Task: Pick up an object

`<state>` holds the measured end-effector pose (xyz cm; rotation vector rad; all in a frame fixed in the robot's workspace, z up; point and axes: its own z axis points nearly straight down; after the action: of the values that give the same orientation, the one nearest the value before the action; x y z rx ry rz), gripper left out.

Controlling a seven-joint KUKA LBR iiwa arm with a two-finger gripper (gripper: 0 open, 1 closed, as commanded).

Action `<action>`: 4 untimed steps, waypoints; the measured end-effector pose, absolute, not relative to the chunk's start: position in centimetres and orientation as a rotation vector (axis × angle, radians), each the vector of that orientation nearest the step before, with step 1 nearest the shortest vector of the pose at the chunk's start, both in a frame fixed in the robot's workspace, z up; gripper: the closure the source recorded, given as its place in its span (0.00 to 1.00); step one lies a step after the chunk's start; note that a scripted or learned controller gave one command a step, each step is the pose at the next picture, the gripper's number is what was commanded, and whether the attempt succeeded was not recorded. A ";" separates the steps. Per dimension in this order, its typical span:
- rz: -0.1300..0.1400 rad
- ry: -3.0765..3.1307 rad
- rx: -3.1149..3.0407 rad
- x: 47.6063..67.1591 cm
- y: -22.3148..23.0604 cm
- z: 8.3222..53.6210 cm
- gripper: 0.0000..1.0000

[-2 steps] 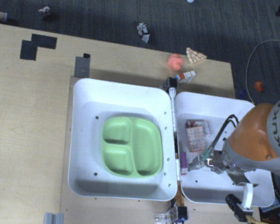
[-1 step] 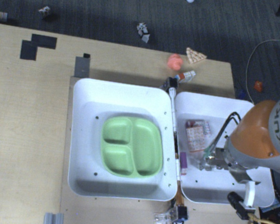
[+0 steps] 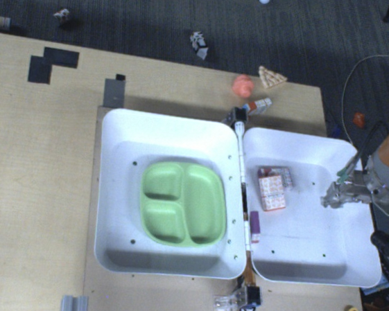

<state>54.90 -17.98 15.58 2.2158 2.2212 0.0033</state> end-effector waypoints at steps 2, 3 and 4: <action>0.005 2.227 2.213 61.9 -7.2 18.5 1.00; 0.004 2.226 2.214 61.8 -7.3 18.5 0.00; 0.006 2.221 2.216 54.4 -8.4 8.7 0.00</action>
<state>54.41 -8.38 8.66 2.2160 2.2214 0.0056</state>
